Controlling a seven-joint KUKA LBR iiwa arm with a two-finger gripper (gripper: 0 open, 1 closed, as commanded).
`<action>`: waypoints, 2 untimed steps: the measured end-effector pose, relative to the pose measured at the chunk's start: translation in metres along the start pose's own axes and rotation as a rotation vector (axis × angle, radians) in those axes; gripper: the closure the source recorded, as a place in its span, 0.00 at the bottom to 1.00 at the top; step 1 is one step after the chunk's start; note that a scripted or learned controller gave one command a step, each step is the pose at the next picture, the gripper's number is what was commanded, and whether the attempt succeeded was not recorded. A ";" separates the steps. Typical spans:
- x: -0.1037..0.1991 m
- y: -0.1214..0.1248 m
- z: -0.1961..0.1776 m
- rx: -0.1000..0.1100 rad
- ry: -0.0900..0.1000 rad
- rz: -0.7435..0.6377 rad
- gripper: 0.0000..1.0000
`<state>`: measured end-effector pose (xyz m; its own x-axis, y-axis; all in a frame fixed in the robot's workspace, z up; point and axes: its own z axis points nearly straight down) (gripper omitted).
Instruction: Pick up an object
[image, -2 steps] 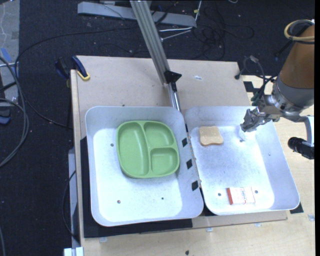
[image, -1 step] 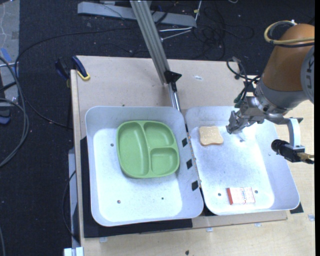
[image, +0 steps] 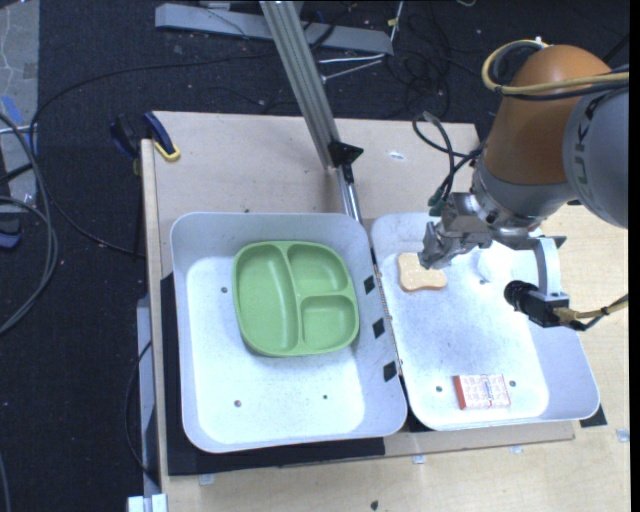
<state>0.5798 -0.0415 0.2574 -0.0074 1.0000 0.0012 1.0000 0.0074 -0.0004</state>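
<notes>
While a small red-and-white packet (image: 483, 391) lies low in the right bin (image: 560, 385), a green divided tray (image: 296, 298) sits mid-frame in the left bin (image: 200, 400). Higher right, the gripper (image: 435, 255) hangs at the tan toast-shaped piece (image: 420, 274); I cannot tell how its jaws stand.

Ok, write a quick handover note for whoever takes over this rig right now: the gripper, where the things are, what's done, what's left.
Gripper: low over the right bin, at the right edge of the tan bread-shaped piece; no grasp visible.
Tan piece: on the right bin's floor, far-left corner.
Red and white packet: same bin, near edge.
Green divided plate: left bin.
Done: arm is at the tan piece.
Left: grasp and lift an object.
</notes>
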 end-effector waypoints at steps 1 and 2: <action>0.058 0.000 0.013 0.001 -0.001 0.002 1.00; 0.116 0.013 0.010 -0.002 0.000 -0.001 1.00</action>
